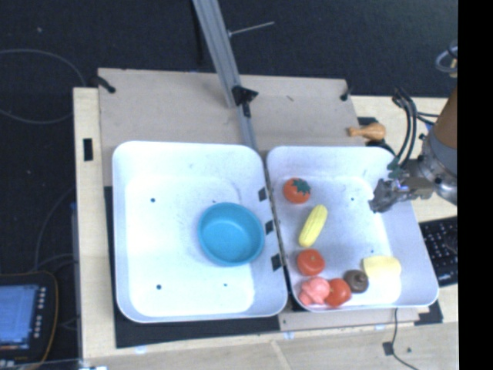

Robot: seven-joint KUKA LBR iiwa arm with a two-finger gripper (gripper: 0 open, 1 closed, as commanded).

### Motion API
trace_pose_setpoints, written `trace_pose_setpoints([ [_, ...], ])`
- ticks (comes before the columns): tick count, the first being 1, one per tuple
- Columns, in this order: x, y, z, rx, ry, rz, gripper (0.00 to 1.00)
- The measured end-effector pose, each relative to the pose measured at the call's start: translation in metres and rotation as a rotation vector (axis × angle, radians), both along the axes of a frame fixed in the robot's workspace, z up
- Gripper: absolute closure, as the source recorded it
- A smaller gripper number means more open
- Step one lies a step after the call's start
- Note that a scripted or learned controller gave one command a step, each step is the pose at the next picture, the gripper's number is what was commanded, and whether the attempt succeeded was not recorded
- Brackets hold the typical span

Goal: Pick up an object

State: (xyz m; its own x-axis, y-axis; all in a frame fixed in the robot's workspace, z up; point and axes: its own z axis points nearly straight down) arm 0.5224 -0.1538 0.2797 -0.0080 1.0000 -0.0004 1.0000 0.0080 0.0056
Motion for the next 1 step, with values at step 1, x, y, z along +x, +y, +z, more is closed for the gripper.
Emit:
trace_pose_setpoints([
  [1,0.0063,0.0602,-0.0068,0.002,0.005,0.001,1.00],
])
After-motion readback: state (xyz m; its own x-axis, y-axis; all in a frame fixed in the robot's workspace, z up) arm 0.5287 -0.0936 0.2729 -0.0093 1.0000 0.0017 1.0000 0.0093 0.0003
